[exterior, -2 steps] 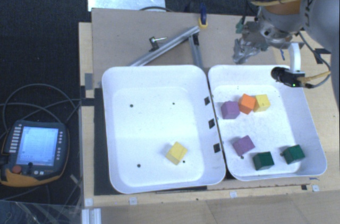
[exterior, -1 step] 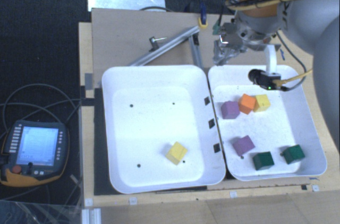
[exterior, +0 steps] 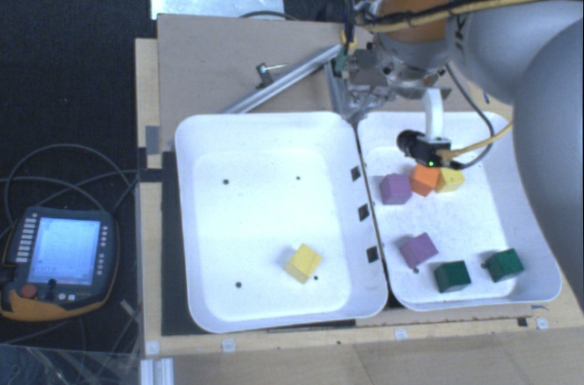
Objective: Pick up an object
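From my screen, the arm [exterior: 511,18] reaches in from the right and hangs over the back edge of the right bin [exterior: 525,219], with the gripper [exterior: 360,105] near the seam between the two bins. I cannot tell how the gripper stands from this angle; nothing I can see sits in it. So I judge the pick has not happened yet. All the candidates lie in the bins: an orange block [exterior: 424,180] squeezed between a purple block [exterior: 395,189] and a small yellow block [exterior: 449,181], the three touching in a row; a second purple block [exterior: 419,249] nearer the front; and two green blocks [exterior: 451,275] [exterior: 503,265] close to the front wall. The left bin [exterior: 196,219] holds one yellow block [exterior: 303,263] by itself. What's left, as I read it, is the whole job: choose a block, come down over it, close, and lift.
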Available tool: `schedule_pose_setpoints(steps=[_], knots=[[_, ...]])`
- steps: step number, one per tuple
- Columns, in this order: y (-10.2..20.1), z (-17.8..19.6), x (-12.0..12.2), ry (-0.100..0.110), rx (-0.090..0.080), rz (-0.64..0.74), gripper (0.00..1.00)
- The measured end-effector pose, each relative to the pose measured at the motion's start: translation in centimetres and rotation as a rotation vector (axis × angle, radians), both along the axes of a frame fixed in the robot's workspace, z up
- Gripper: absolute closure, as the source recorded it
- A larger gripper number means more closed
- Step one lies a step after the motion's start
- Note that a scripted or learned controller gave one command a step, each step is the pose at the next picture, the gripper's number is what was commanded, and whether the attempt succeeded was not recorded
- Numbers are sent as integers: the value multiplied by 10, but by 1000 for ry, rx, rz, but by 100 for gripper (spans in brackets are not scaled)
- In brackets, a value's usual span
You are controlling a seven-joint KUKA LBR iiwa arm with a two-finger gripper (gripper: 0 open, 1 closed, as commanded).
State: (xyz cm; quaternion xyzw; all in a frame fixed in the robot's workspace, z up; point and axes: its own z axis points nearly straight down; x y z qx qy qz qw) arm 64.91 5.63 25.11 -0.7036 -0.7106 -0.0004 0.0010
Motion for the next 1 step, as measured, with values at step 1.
schedule_pose_setpoints(steps=[1], knots=[[43, 2, -17, 0, 1, 0, 100]])
